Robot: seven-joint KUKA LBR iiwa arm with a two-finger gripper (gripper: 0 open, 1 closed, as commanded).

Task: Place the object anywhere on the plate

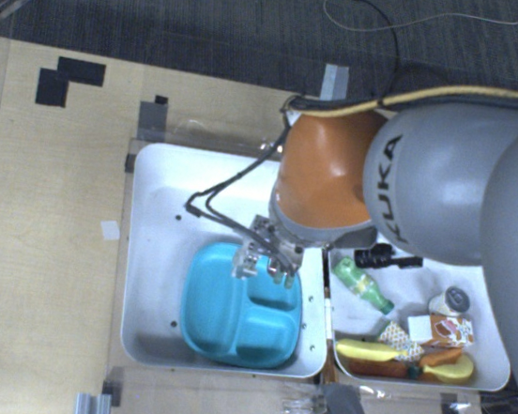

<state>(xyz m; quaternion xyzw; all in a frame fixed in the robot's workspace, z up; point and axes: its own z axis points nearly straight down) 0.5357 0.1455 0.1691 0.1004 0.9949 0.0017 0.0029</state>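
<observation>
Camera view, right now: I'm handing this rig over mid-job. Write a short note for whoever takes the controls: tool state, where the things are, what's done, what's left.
Tool: over the upper part of the blue divided plastic plate in the left white bin; whether it carries anything is too small to tell.
Things: the plate lies flat in the left bin. The right white bin holds a green plastic bottle, a yellow banana, a small round grey-capped jar and other small items.
Done: no object can be seen lying on the plate.
Left: confirm what the tool has, then set it on the plate.
</observation>
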